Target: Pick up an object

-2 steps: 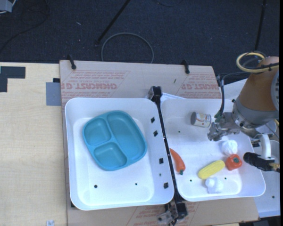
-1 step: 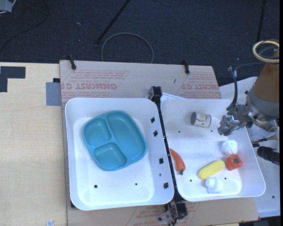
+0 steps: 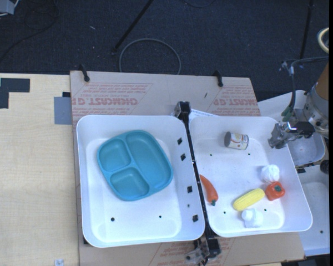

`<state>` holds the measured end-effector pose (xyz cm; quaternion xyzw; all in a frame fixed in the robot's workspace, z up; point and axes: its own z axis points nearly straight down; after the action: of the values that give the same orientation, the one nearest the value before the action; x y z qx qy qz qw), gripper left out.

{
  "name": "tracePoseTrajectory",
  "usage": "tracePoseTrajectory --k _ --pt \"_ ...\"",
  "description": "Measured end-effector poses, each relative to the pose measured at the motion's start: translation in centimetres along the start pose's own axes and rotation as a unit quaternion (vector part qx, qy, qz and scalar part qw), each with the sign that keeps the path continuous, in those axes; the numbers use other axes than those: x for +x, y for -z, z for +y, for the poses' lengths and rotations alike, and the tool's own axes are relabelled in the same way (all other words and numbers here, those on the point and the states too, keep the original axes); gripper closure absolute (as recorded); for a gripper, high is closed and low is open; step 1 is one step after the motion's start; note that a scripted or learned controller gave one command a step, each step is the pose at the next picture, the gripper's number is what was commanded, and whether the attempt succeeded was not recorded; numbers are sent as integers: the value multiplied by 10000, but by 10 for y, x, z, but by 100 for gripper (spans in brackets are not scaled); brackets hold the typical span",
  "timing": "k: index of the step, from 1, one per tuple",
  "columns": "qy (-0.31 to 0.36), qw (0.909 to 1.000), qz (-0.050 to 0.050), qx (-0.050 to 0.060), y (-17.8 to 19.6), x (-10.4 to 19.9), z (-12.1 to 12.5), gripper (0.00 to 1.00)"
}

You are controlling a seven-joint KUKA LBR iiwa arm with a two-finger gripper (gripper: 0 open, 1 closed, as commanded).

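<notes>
The right bin (image 3: 227,226) holds a small tin can (image 3: 236,141) lying on its side near the back, a red pepper (image 3: 209,189) by the divider, a yellow corn cob (image 3: 248,199), an orange-red tomato (image 3: 275,190), and two white lumps (image 3: 270,173) (image 3: 252,217). My gripper (image 3: 281,134) hangs at the right bin's far right rim, to the right of the can and apart from it. Nothing shows between its fingers.
The left bin (image 3: 100,226) holds a blue divided plate (image 3: 134,164). Black clips run along the divider (image 3: 190,176) between the bins. Cardboard (image 3: 155,96) lies under both bins, with cables on the dark floor behind.
</notes>
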<state>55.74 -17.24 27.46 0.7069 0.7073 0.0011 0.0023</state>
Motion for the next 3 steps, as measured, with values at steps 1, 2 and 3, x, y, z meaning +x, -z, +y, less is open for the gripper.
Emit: tracePoseTrajectory --k 1,2,3 --pt "19 10000 17 28 3 48 6 100" --pt "22 10000 17 31 4 102 19 100" --pt "21 10000 17 33 4 158 25 100"
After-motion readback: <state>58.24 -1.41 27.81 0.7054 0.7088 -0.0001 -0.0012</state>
